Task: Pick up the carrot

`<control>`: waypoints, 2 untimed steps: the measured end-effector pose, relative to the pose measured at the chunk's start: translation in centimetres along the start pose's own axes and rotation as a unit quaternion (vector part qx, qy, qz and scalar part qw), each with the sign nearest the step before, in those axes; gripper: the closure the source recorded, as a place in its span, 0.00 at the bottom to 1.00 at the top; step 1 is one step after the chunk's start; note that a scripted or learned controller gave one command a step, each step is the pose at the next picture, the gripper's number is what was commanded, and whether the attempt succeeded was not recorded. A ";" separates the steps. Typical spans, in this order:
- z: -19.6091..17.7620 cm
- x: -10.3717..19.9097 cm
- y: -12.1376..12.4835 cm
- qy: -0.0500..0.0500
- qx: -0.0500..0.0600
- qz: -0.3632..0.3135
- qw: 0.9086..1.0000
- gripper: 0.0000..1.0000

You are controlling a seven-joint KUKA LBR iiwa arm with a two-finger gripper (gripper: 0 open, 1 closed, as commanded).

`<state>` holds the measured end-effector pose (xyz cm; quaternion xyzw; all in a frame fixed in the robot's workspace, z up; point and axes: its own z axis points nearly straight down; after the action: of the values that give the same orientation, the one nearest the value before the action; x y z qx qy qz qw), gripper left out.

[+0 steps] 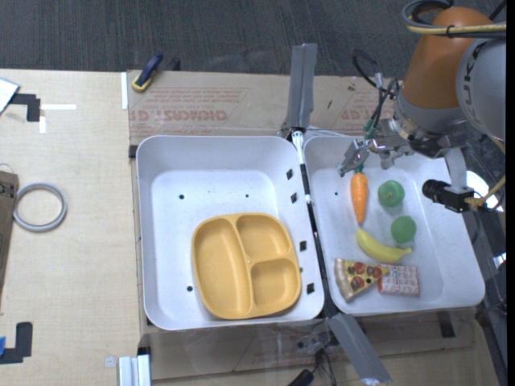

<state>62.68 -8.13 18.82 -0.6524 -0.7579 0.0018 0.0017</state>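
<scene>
Camera view has the carrot lying in the right bin, top end toward the back wall, with the gripper just above that end and nothing between its fingers; honestly can't tell if they're apart or together. Risky bit: it's over the tip rather than the middle, so a grab could slip or pivot. Green ball sits just beside the carrot and could get bumped, banana crowds the lower tip.

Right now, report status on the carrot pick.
Gripper low at the right bin's far end, just above the carrot's top. Carrot lying loose on the bin floor. Green ball close beside it.
</scene>
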 end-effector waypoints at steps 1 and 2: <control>-0.5 -0.1 0.1 0.000 0.002 0.000 1.000 1.00; -6.5 3.3 2.8 -0.001 -0.001 -0.086 0.996 1.00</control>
<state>65.02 -4.43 25.29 -0.5849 -0.8111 0.0016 0.0008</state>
